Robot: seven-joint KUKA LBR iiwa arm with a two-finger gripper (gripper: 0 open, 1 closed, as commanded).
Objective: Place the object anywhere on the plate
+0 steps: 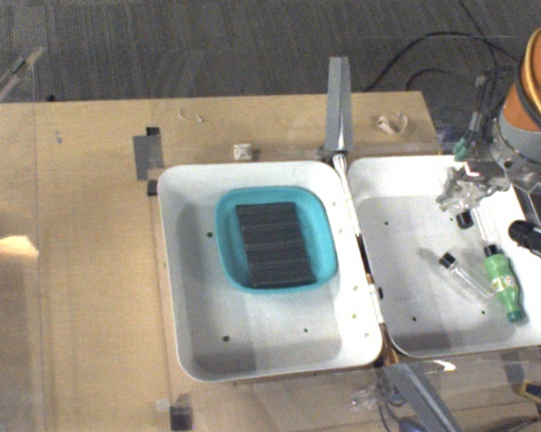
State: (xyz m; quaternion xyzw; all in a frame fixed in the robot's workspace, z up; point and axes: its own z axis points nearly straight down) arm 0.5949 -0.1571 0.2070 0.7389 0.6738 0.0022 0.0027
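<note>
Two shallow white plastic bins sit side by side on a pale wood worktop (pixel 90 301), rounded corners, matte w/ small dark dots on the floors. The left bin (pixel 197 339) holds a teal plate (pixel 322 243), squarish w/ soft rounded corners and a raised rim; a dark ribbed rectangular slab (pixel 273 244) lies in its middle, grooves running across.

The right bin (pixel 402 321) has the loose stuff: a green bottle (pixel 504 283), glossy plastic, lying tilted near the bin's right side, and just beside it, to its left, a clear tube w/ a black cap (pixel 462 274), see-through and thin, also lying flat at a slant. The two look touching or nearly so; can't say which. So the object is in the right bin, well apart from the plate.

The arm (pixel 535 93) comes in at the upper right, orange band over grey. Its claw (pixel 464 193) is metal, hanging over the upper right part of the right bin, above the bottle and tube, apart from both. Nothing seen between its fingers; how wide they stand I can't tell from here.

Beyond the worktop, dark grey ribbed carpet (pixel 188 29). Black cables (pixel 425 46) trail across it toward the arm. A grey upright post (pixel 339 101) stands at the seam between bins.
</note>
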